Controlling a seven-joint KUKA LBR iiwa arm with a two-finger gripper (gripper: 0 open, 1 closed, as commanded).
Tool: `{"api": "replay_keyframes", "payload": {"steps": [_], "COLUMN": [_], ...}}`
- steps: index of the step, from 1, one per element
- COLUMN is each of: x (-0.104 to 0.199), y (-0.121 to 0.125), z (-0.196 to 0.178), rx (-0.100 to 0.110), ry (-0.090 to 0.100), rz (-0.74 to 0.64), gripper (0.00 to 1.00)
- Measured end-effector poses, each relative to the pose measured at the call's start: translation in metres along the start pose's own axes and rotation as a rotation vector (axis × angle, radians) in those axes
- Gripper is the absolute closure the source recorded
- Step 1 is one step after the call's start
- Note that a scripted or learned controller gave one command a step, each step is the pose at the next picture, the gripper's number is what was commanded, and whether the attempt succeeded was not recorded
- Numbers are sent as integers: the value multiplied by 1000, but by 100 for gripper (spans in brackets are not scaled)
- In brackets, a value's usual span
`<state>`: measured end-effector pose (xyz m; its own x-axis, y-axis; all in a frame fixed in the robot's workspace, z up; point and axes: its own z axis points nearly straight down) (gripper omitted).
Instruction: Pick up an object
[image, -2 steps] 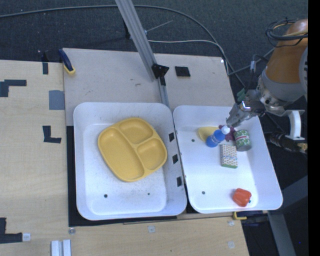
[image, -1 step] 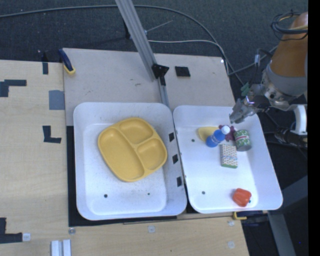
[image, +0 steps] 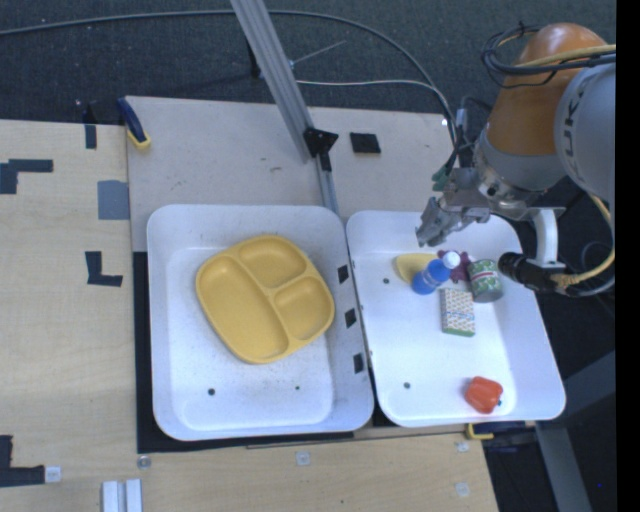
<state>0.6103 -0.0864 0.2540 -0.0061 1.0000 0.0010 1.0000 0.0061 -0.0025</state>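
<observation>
The big grey arm (image: 560, 100) with its orange band comes in from the right, above the right bin (image: 400, 390). The left bin (image: 170, 400) sits just beside it and holds a yellow plate (image: 265, 297) with three parts. At the end of the arm, the gripper (image: 432, 232) hangs over the top part of the right bin, and nothing can be seen between its tips. Just below it are a small yellow thing (image: 408, 266), a blue bottle (image: 434, 275) lying down, a green can (image: 486, 281) and a speckled box (image: 458, 311), all close together. A red thing (image: 484, 394) lies well apart, near the bin's bottom corner.
</observation>
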Motion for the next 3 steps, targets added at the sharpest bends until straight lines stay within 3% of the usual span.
{"api": "replay_keyframes", "payload": {"steps": [2,3], "x": [97,150], "y": [14,33], "z": [13,32], "rx": [0,-1], "ry": [0,-1], "rz": [0,0], "gripper": [100,100]}}
